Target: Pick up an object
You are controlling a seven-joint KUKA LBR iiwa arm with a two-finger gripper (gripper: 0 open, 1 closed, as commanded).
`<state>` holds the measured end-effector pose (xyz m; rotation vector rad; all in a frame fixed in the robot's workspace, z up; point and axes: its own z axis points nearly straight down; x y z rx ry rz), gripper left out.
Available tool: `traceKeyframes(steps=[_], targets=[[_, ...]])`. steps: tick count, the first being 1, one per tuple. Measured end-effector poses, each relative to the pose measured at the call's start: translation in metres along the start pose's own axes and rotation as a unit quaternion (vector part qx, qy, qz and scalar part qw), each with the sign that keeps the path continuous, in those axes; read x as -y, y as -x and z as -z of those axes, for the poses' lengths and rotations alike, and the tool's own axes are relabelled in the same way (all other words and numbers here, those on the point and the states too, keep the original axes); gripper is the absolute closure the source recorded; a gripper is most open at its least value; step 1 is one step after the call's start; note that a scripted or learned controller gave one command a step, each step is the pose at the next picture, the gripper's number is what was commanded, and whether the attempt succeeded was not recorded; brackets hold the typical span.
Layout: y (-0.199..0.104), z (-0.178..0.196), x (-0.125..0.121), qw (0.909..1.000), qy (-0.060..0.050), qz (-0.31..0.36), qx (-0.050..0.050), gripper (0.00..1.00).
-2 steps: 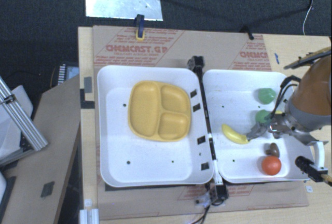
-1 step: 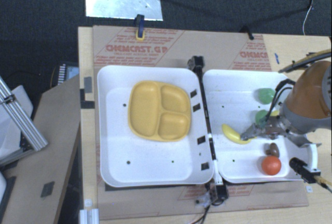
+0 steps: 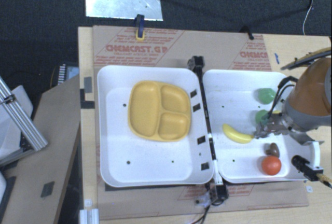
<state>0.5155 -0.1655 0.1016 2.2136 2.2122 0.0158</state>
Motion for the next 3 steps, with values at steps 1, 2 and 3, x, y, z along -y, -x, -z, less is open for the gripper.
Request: traceKeyframes(steps=[1, 2, 3], targets=[[0.000, 0.049, -0.012, 1.0000, -0.005, 0.003, 0.000, 1.00], [-0.003, 0.093, -0.012, 1.0000, -0.005, 0.003, 0.000, 1.00], [-0.009, 0.146, -0.006, 1.0000, -0.004, 0.003, 0.000, 1.00]])
